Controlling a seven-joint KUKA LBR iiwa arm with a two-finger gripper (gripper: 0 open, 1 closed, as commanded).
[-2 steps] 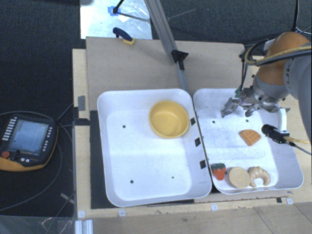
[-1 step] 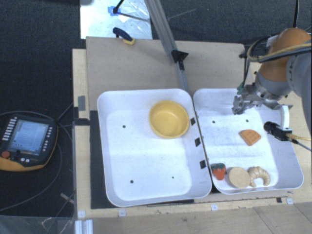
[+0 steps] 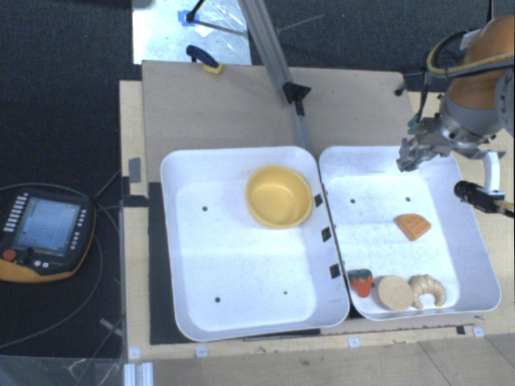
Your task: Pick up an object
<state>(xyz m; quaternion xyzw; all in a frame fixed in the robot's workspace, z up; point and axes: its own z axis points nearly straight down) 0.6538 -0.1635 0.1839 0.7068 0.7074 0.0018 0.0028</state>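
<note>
Well, waffle [image 3: 413, 227] below gripper [image 3: 407, 160].

place: robot lab
bench: plywood top [image 3: 241, 111], two white bins [image 3: 185, 175]
gear: teach pendant [image 3: 44, 236] on dark carpet floor [image 3: 64, 71], cables, tripod leg [image 3: 265, 30]

No text, label, brand, number or sign can be read anywhere. The handheld control pendant [image 3: 44, 233] at the left, on the floor beside the tabletop [image 3: 233, 107], has a lit screen, but its contents are too blurred to make out.
</note>
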